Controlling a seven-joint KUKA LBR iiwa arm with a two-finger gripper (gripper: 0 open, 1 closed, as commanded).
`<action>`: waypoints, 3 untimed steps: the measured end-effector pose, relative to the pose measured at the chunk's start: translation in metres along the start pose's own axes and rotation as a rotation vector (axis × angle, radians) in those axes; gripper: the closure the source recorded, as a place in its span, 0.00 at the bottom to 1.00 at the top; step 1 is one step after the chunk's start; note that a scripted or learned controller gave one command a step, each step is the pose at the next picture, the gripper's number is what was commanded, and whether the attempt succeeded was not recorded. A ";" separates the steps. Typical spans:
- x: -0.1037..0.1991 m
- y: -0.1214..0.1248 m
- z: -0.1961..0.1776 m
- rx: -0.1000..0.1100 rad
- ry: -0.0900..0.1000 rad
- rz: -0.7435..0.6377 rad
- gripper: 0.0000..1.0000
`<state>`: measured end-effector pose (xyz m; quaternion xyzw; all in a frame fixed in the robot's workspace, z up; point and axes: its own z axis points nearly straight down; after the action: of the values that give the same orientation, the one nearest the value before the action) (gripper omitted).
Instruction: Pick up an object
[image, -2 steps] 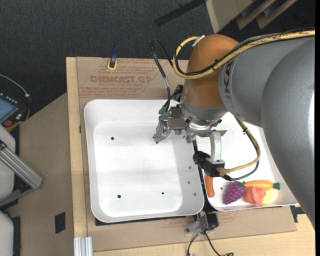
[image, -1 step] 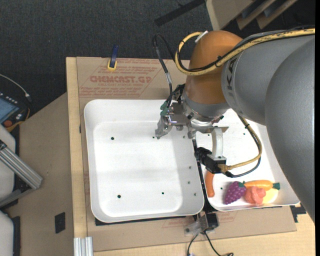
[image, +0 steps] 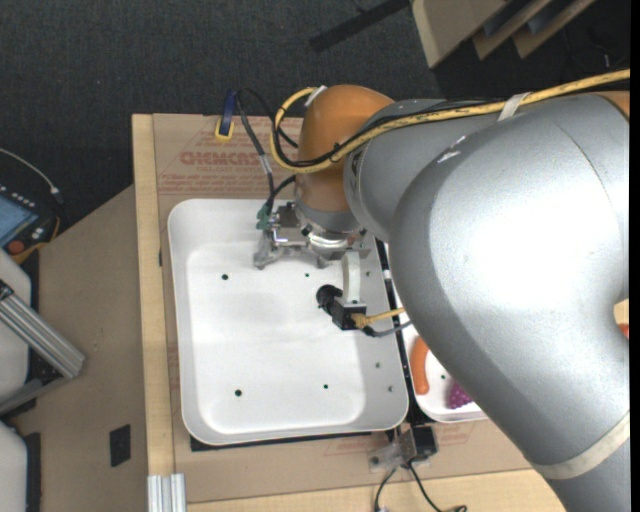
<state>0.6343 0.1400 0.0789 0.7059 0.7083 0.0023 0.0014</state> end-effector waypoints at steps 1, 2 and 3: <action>-0.040 -0.001 -0.007 0.007 0.004 0.006 0.00; -0.039 -0.001 -0.017 0.006 0.001 0.003 1.00; -0.038 0.000 -0.027 0.005 0.001 0.003 1.00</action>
<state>0.6339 0.1017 0.1057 0.7068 0.7074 0.0008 -0.0009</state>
